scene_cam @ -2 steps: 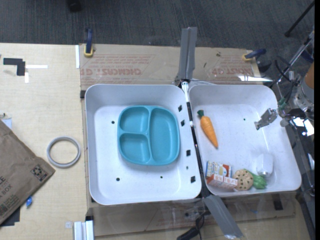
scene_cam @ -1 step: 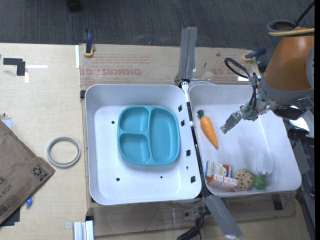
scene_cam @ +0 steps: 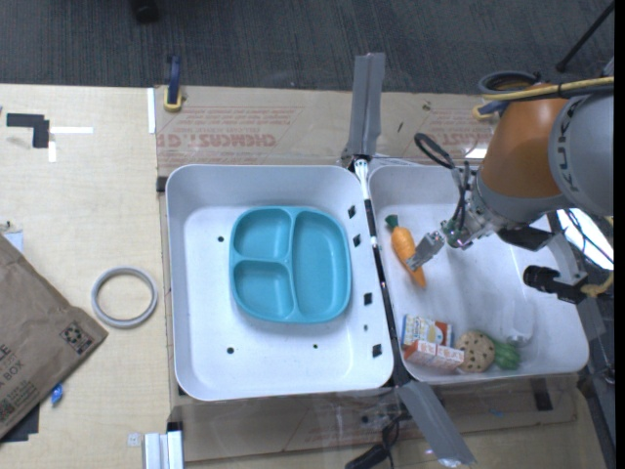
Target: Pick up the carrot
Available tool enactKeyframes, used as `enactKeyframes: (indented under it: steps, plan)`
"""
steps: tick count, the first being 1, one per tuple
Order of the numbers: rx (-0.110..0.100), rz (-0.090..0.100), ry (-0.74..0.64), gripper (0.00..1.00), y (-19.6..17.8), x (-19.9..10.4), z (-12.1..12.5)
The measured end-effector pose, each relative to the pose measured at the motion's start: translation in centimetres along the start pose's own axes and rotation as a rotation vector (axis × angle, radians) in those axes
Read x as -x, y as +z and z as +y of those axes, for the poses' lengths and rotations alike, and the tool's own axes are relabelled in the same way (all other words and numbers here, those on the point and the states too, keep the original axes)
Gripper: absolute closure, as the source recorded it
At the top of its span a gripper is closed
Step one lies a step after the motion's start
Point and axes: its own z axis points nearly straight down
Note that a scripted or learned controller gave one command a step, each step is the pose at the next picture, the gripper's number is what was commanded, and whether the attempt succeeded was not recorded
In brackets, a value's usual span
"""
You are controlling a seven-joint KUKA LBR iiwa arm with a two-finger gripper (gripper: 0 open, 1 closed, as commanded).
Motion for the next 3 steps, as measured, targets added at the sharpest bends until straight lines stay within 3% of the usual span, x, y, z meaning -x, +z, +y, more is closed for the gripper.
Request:
enactKeyframes:
  steps: [1, 2, 3]
  plan:
    - [0.001, 0.0, 0.105, 0.0, 1.3, 0.1, 0.4]
    - [0.001, -0.001, 0.11, 1.0, 0.4, 0.2, 0.3]
    - [0.001, -0.001, 0.126, 1.0, -8.7, -4.6, 2.0]
